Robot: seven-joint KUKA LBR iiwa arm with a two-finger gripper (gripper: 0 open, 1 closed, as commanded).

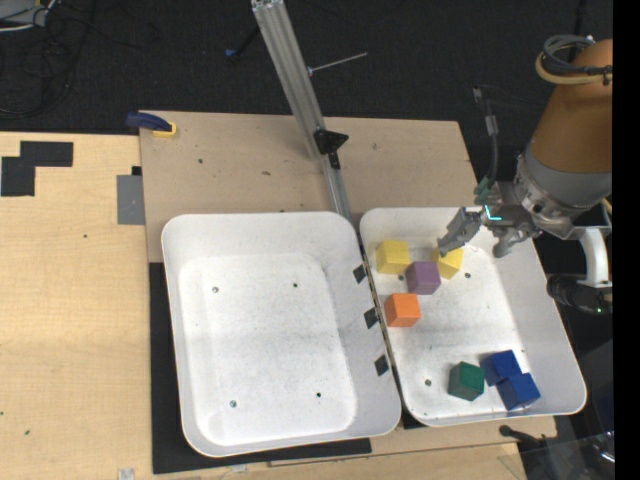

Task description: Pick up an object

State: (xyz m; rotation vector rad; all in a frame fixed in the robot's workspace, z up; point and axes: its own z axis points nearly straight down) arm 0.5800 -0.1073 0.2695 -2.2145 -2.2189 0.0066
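yellow block (451,262) touching claw (453,242) near right bin (560,353) rim; claw state unclear

Robotics lab: white bins (262,238), aluminium rail (295,78), cables (40,8).

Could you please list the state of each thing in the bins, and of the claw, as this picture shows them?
claw: low over the right bin, beside the smaller yellow block; grip unclear.
larger yellow block: resting, free.
smaller yellow block: resting beside the purple block.
purple block: resting, free.
orange block: resting, free.
green block: resting, free.
blue piece: resting near the corner.
right bin: holds all the blocks.
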